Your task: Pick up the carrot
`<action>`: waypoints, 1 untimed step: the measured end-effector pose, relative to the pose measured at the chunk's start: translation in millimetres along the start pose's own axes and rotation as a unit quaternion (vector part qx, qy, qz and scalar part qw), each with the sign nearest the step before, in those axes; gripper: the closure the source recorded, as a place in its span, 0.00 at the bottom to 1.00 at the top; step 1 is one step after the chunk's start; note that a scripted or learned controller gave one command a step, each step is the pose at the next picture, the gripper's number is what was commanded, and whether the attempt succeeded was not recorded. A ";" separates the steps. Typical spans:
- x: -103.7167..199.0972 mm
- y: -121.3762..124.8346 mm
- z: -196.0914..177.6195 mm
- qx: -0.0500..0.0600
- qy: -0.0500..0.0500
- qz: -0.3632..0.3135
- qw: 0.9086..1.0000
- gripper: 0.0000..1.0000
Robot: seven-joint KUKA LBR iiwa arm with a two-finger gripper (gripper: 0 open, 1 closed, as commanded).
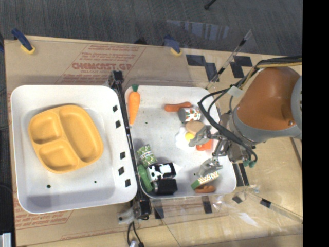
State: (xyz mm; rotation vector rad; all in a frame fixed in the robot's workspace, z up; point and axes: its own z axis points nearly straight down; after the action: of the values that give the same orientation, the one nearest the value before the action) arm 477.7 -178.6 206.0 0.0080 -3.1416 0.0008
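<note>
The carrot (133, 105) lies in the right bin (159, 94), close against its left wall near the far corner, its green top pointing away from the camera and its orange tip toward the near side. Nothing touches it.

The arm comes in from the right, its orange band (267, 99) hanging over the bin's right edge. The pincer (208, 151) sits low over the right part of that bin, well apart from the carrot. Whether it is spread or pressed together cannot be told, since cables and the wrist crowd that spot.

Beside the pincer lie a fried-egg toy (186, 137) and a small can (192, 115), with an orange sausage-shaped piece (178, 107) farther back. Nearer the camera, a labelled packet (206, 179) rests at the bin's front right, and a black-and-white carton (163, 171) and a green-patterned item (146, 154) sit at the front left.

The left bin (31, 189) holds a yellow divided tray (64, 137). Both bins rest on a cardboard-covered desk (77, 60).
</note>
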 end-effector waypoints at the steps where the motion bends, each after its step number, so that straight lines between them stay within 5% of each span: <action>1: -40.0 -30.6 36.5 0.000 -0.001 0.050 0.999 0.00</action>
State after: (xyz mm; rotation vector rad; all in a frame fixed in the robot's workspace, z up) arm 517.9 -208.9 169.6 -0.1490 -3.1399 0.0010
